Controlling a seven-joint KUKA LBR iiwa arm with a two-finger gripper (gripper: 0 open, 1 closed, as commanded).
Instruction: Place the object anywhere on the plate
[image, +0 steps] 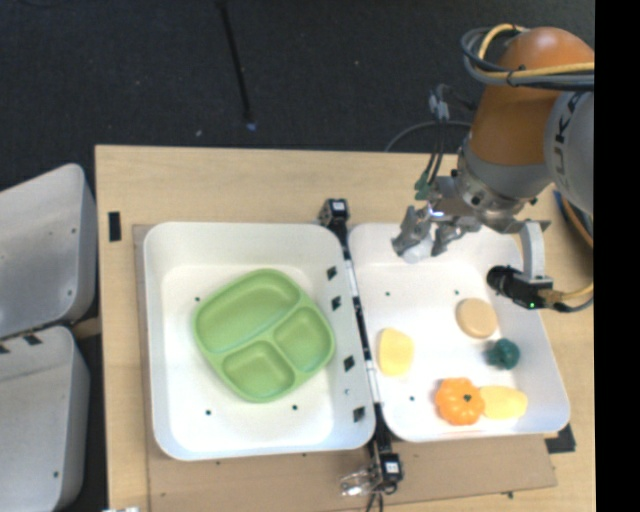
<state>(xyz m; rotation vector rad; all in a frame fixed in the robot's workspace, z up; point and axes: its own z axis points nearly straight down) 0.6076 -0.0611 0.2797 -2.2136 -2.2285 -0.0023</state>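
From my seat the gripper hangs over the back-left corner of the right bin, fingers spread and nothing between them. The green plate sits in the left bin. The right bin has a pale yellow piece near the divider, a tan round one, a small teal thing, an orange pumpkin touching another yellow piece.

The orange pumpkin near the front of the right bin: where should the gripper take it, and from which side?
Probably straight down from above onto the orange pumpkin, fingers across its round body at the widest part. A yellow piece touches its right side, so set the fingers front-to-back, where the bin floor shows bare. The gripper hangs over the bin's far left corner.
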